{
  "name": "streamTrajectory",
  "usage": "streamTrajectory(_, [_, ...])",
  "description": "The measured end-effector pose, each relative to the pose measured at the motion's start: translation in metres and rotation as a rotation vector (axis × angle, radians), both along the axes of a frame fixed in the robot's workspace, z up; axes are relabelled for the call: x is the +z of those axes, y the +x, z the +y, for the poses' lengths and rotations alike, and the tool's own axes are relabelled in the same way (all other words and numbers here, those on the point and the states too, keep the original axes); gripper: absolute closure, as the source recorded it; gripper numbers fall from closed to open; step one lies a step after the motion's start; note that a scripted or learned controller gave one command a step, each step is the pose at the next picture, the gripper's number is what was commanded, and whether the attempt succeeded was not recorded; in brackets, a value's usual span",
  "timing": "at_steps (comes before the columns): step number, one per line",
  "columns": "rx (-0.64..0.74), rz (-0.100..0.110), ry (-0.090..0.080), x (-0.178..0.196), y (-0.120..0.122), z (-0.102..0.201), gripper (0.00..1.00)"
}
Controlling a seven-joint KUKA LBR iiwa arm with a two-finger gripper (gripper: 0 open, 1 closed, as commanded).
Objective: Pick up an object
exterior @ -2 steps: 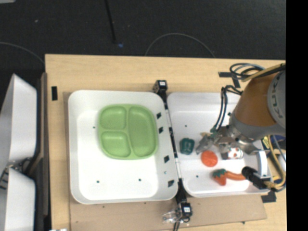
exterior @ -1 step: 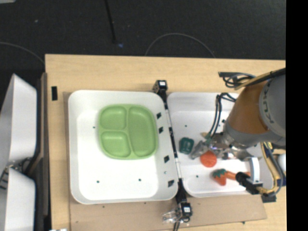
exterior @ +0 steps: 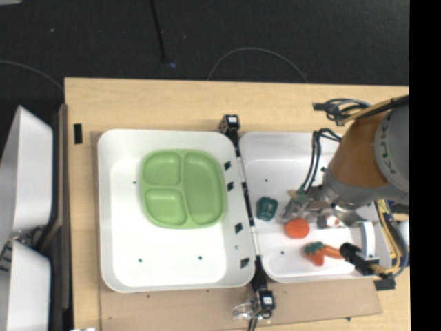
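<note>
Even, soft overhead light washes my white bins [exterior: 172, 267] nearly flat; shadows stay faint, and the whole picture looks slightly blurred.

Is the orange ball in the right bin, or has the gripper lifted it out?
In. The orange ball lies on the right bin's floor, just below the gripper; whether they touch, cannot tell.

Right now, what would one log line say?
arm: over right bin | near: orange ball, green block, toy carrot | left bin: green divided plate
</note>
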State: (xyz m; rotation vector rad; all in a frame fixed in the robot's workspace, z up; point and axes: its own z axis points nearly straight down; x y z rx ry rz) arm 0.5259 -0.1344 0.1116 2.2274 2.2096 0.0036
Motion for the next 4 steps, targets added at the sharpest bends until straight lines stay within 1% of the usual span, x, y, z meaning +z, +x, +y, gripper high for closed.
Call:
streamTrajectory(1, [0.011, -0.001, 0.000, 0.051, 0.001, 0.009, 1.00])
streamTrajectory(3, [0.012, -0.003, -0.001, 0.144, -0.007, 0.010, 1.00])
streamTrajectory(4, [0.016, 0.000, 0.002, 0.152, -0.009, 0.066, 1.00])
